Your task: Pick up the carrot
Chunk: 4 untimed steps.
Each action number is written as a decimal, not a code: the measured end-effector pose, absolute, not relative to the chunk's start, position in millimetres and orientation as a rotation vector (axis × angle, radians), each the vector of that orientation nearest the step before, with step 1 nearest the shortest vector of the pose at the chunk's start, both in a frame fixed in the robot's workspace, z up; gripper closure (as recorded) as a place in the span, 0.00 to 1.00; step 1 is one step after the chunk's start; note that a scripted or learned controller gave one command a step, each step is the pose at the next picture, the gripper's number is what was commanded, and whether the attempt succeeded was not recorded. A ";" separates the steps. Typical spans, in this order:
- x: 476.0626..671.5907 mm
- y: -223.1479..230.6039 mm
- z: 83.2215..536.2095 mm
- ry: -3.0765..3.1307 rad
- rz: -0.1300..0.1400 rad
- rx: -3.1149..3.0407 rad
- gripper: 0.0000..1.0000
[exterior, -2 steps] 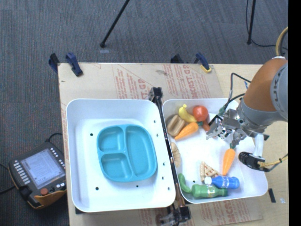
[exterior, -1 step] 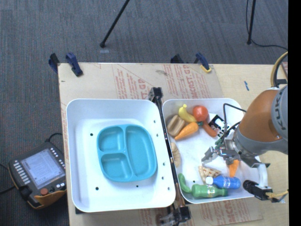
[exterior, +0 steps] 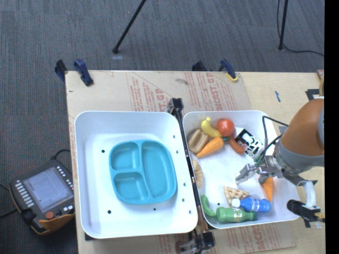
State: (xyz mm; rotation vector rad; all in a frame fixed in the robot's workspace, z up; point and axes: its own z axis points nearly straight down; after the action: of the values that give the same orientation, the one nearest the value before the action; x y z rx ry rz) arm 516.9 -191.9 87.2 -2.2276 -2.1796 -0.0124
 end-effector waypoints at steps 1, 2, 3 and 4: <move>517.2 -195.7 97.0 -2.182 -0.007 -2.241 1.00; 517.9 -188.7 96.6 -2.178 -0.016 -2.223 0.00; 517.8 -192.0 106.1 -2.182 -0.010 -2.231 1.00; 517.8 -189.4 105.8 -2.177 -0.013 -2.226 0.00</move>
State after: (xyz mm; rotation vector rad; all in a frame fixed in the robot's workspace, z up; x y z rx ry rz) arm 517.8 -189.4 105.8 -2.2259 -2.1772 -0.0126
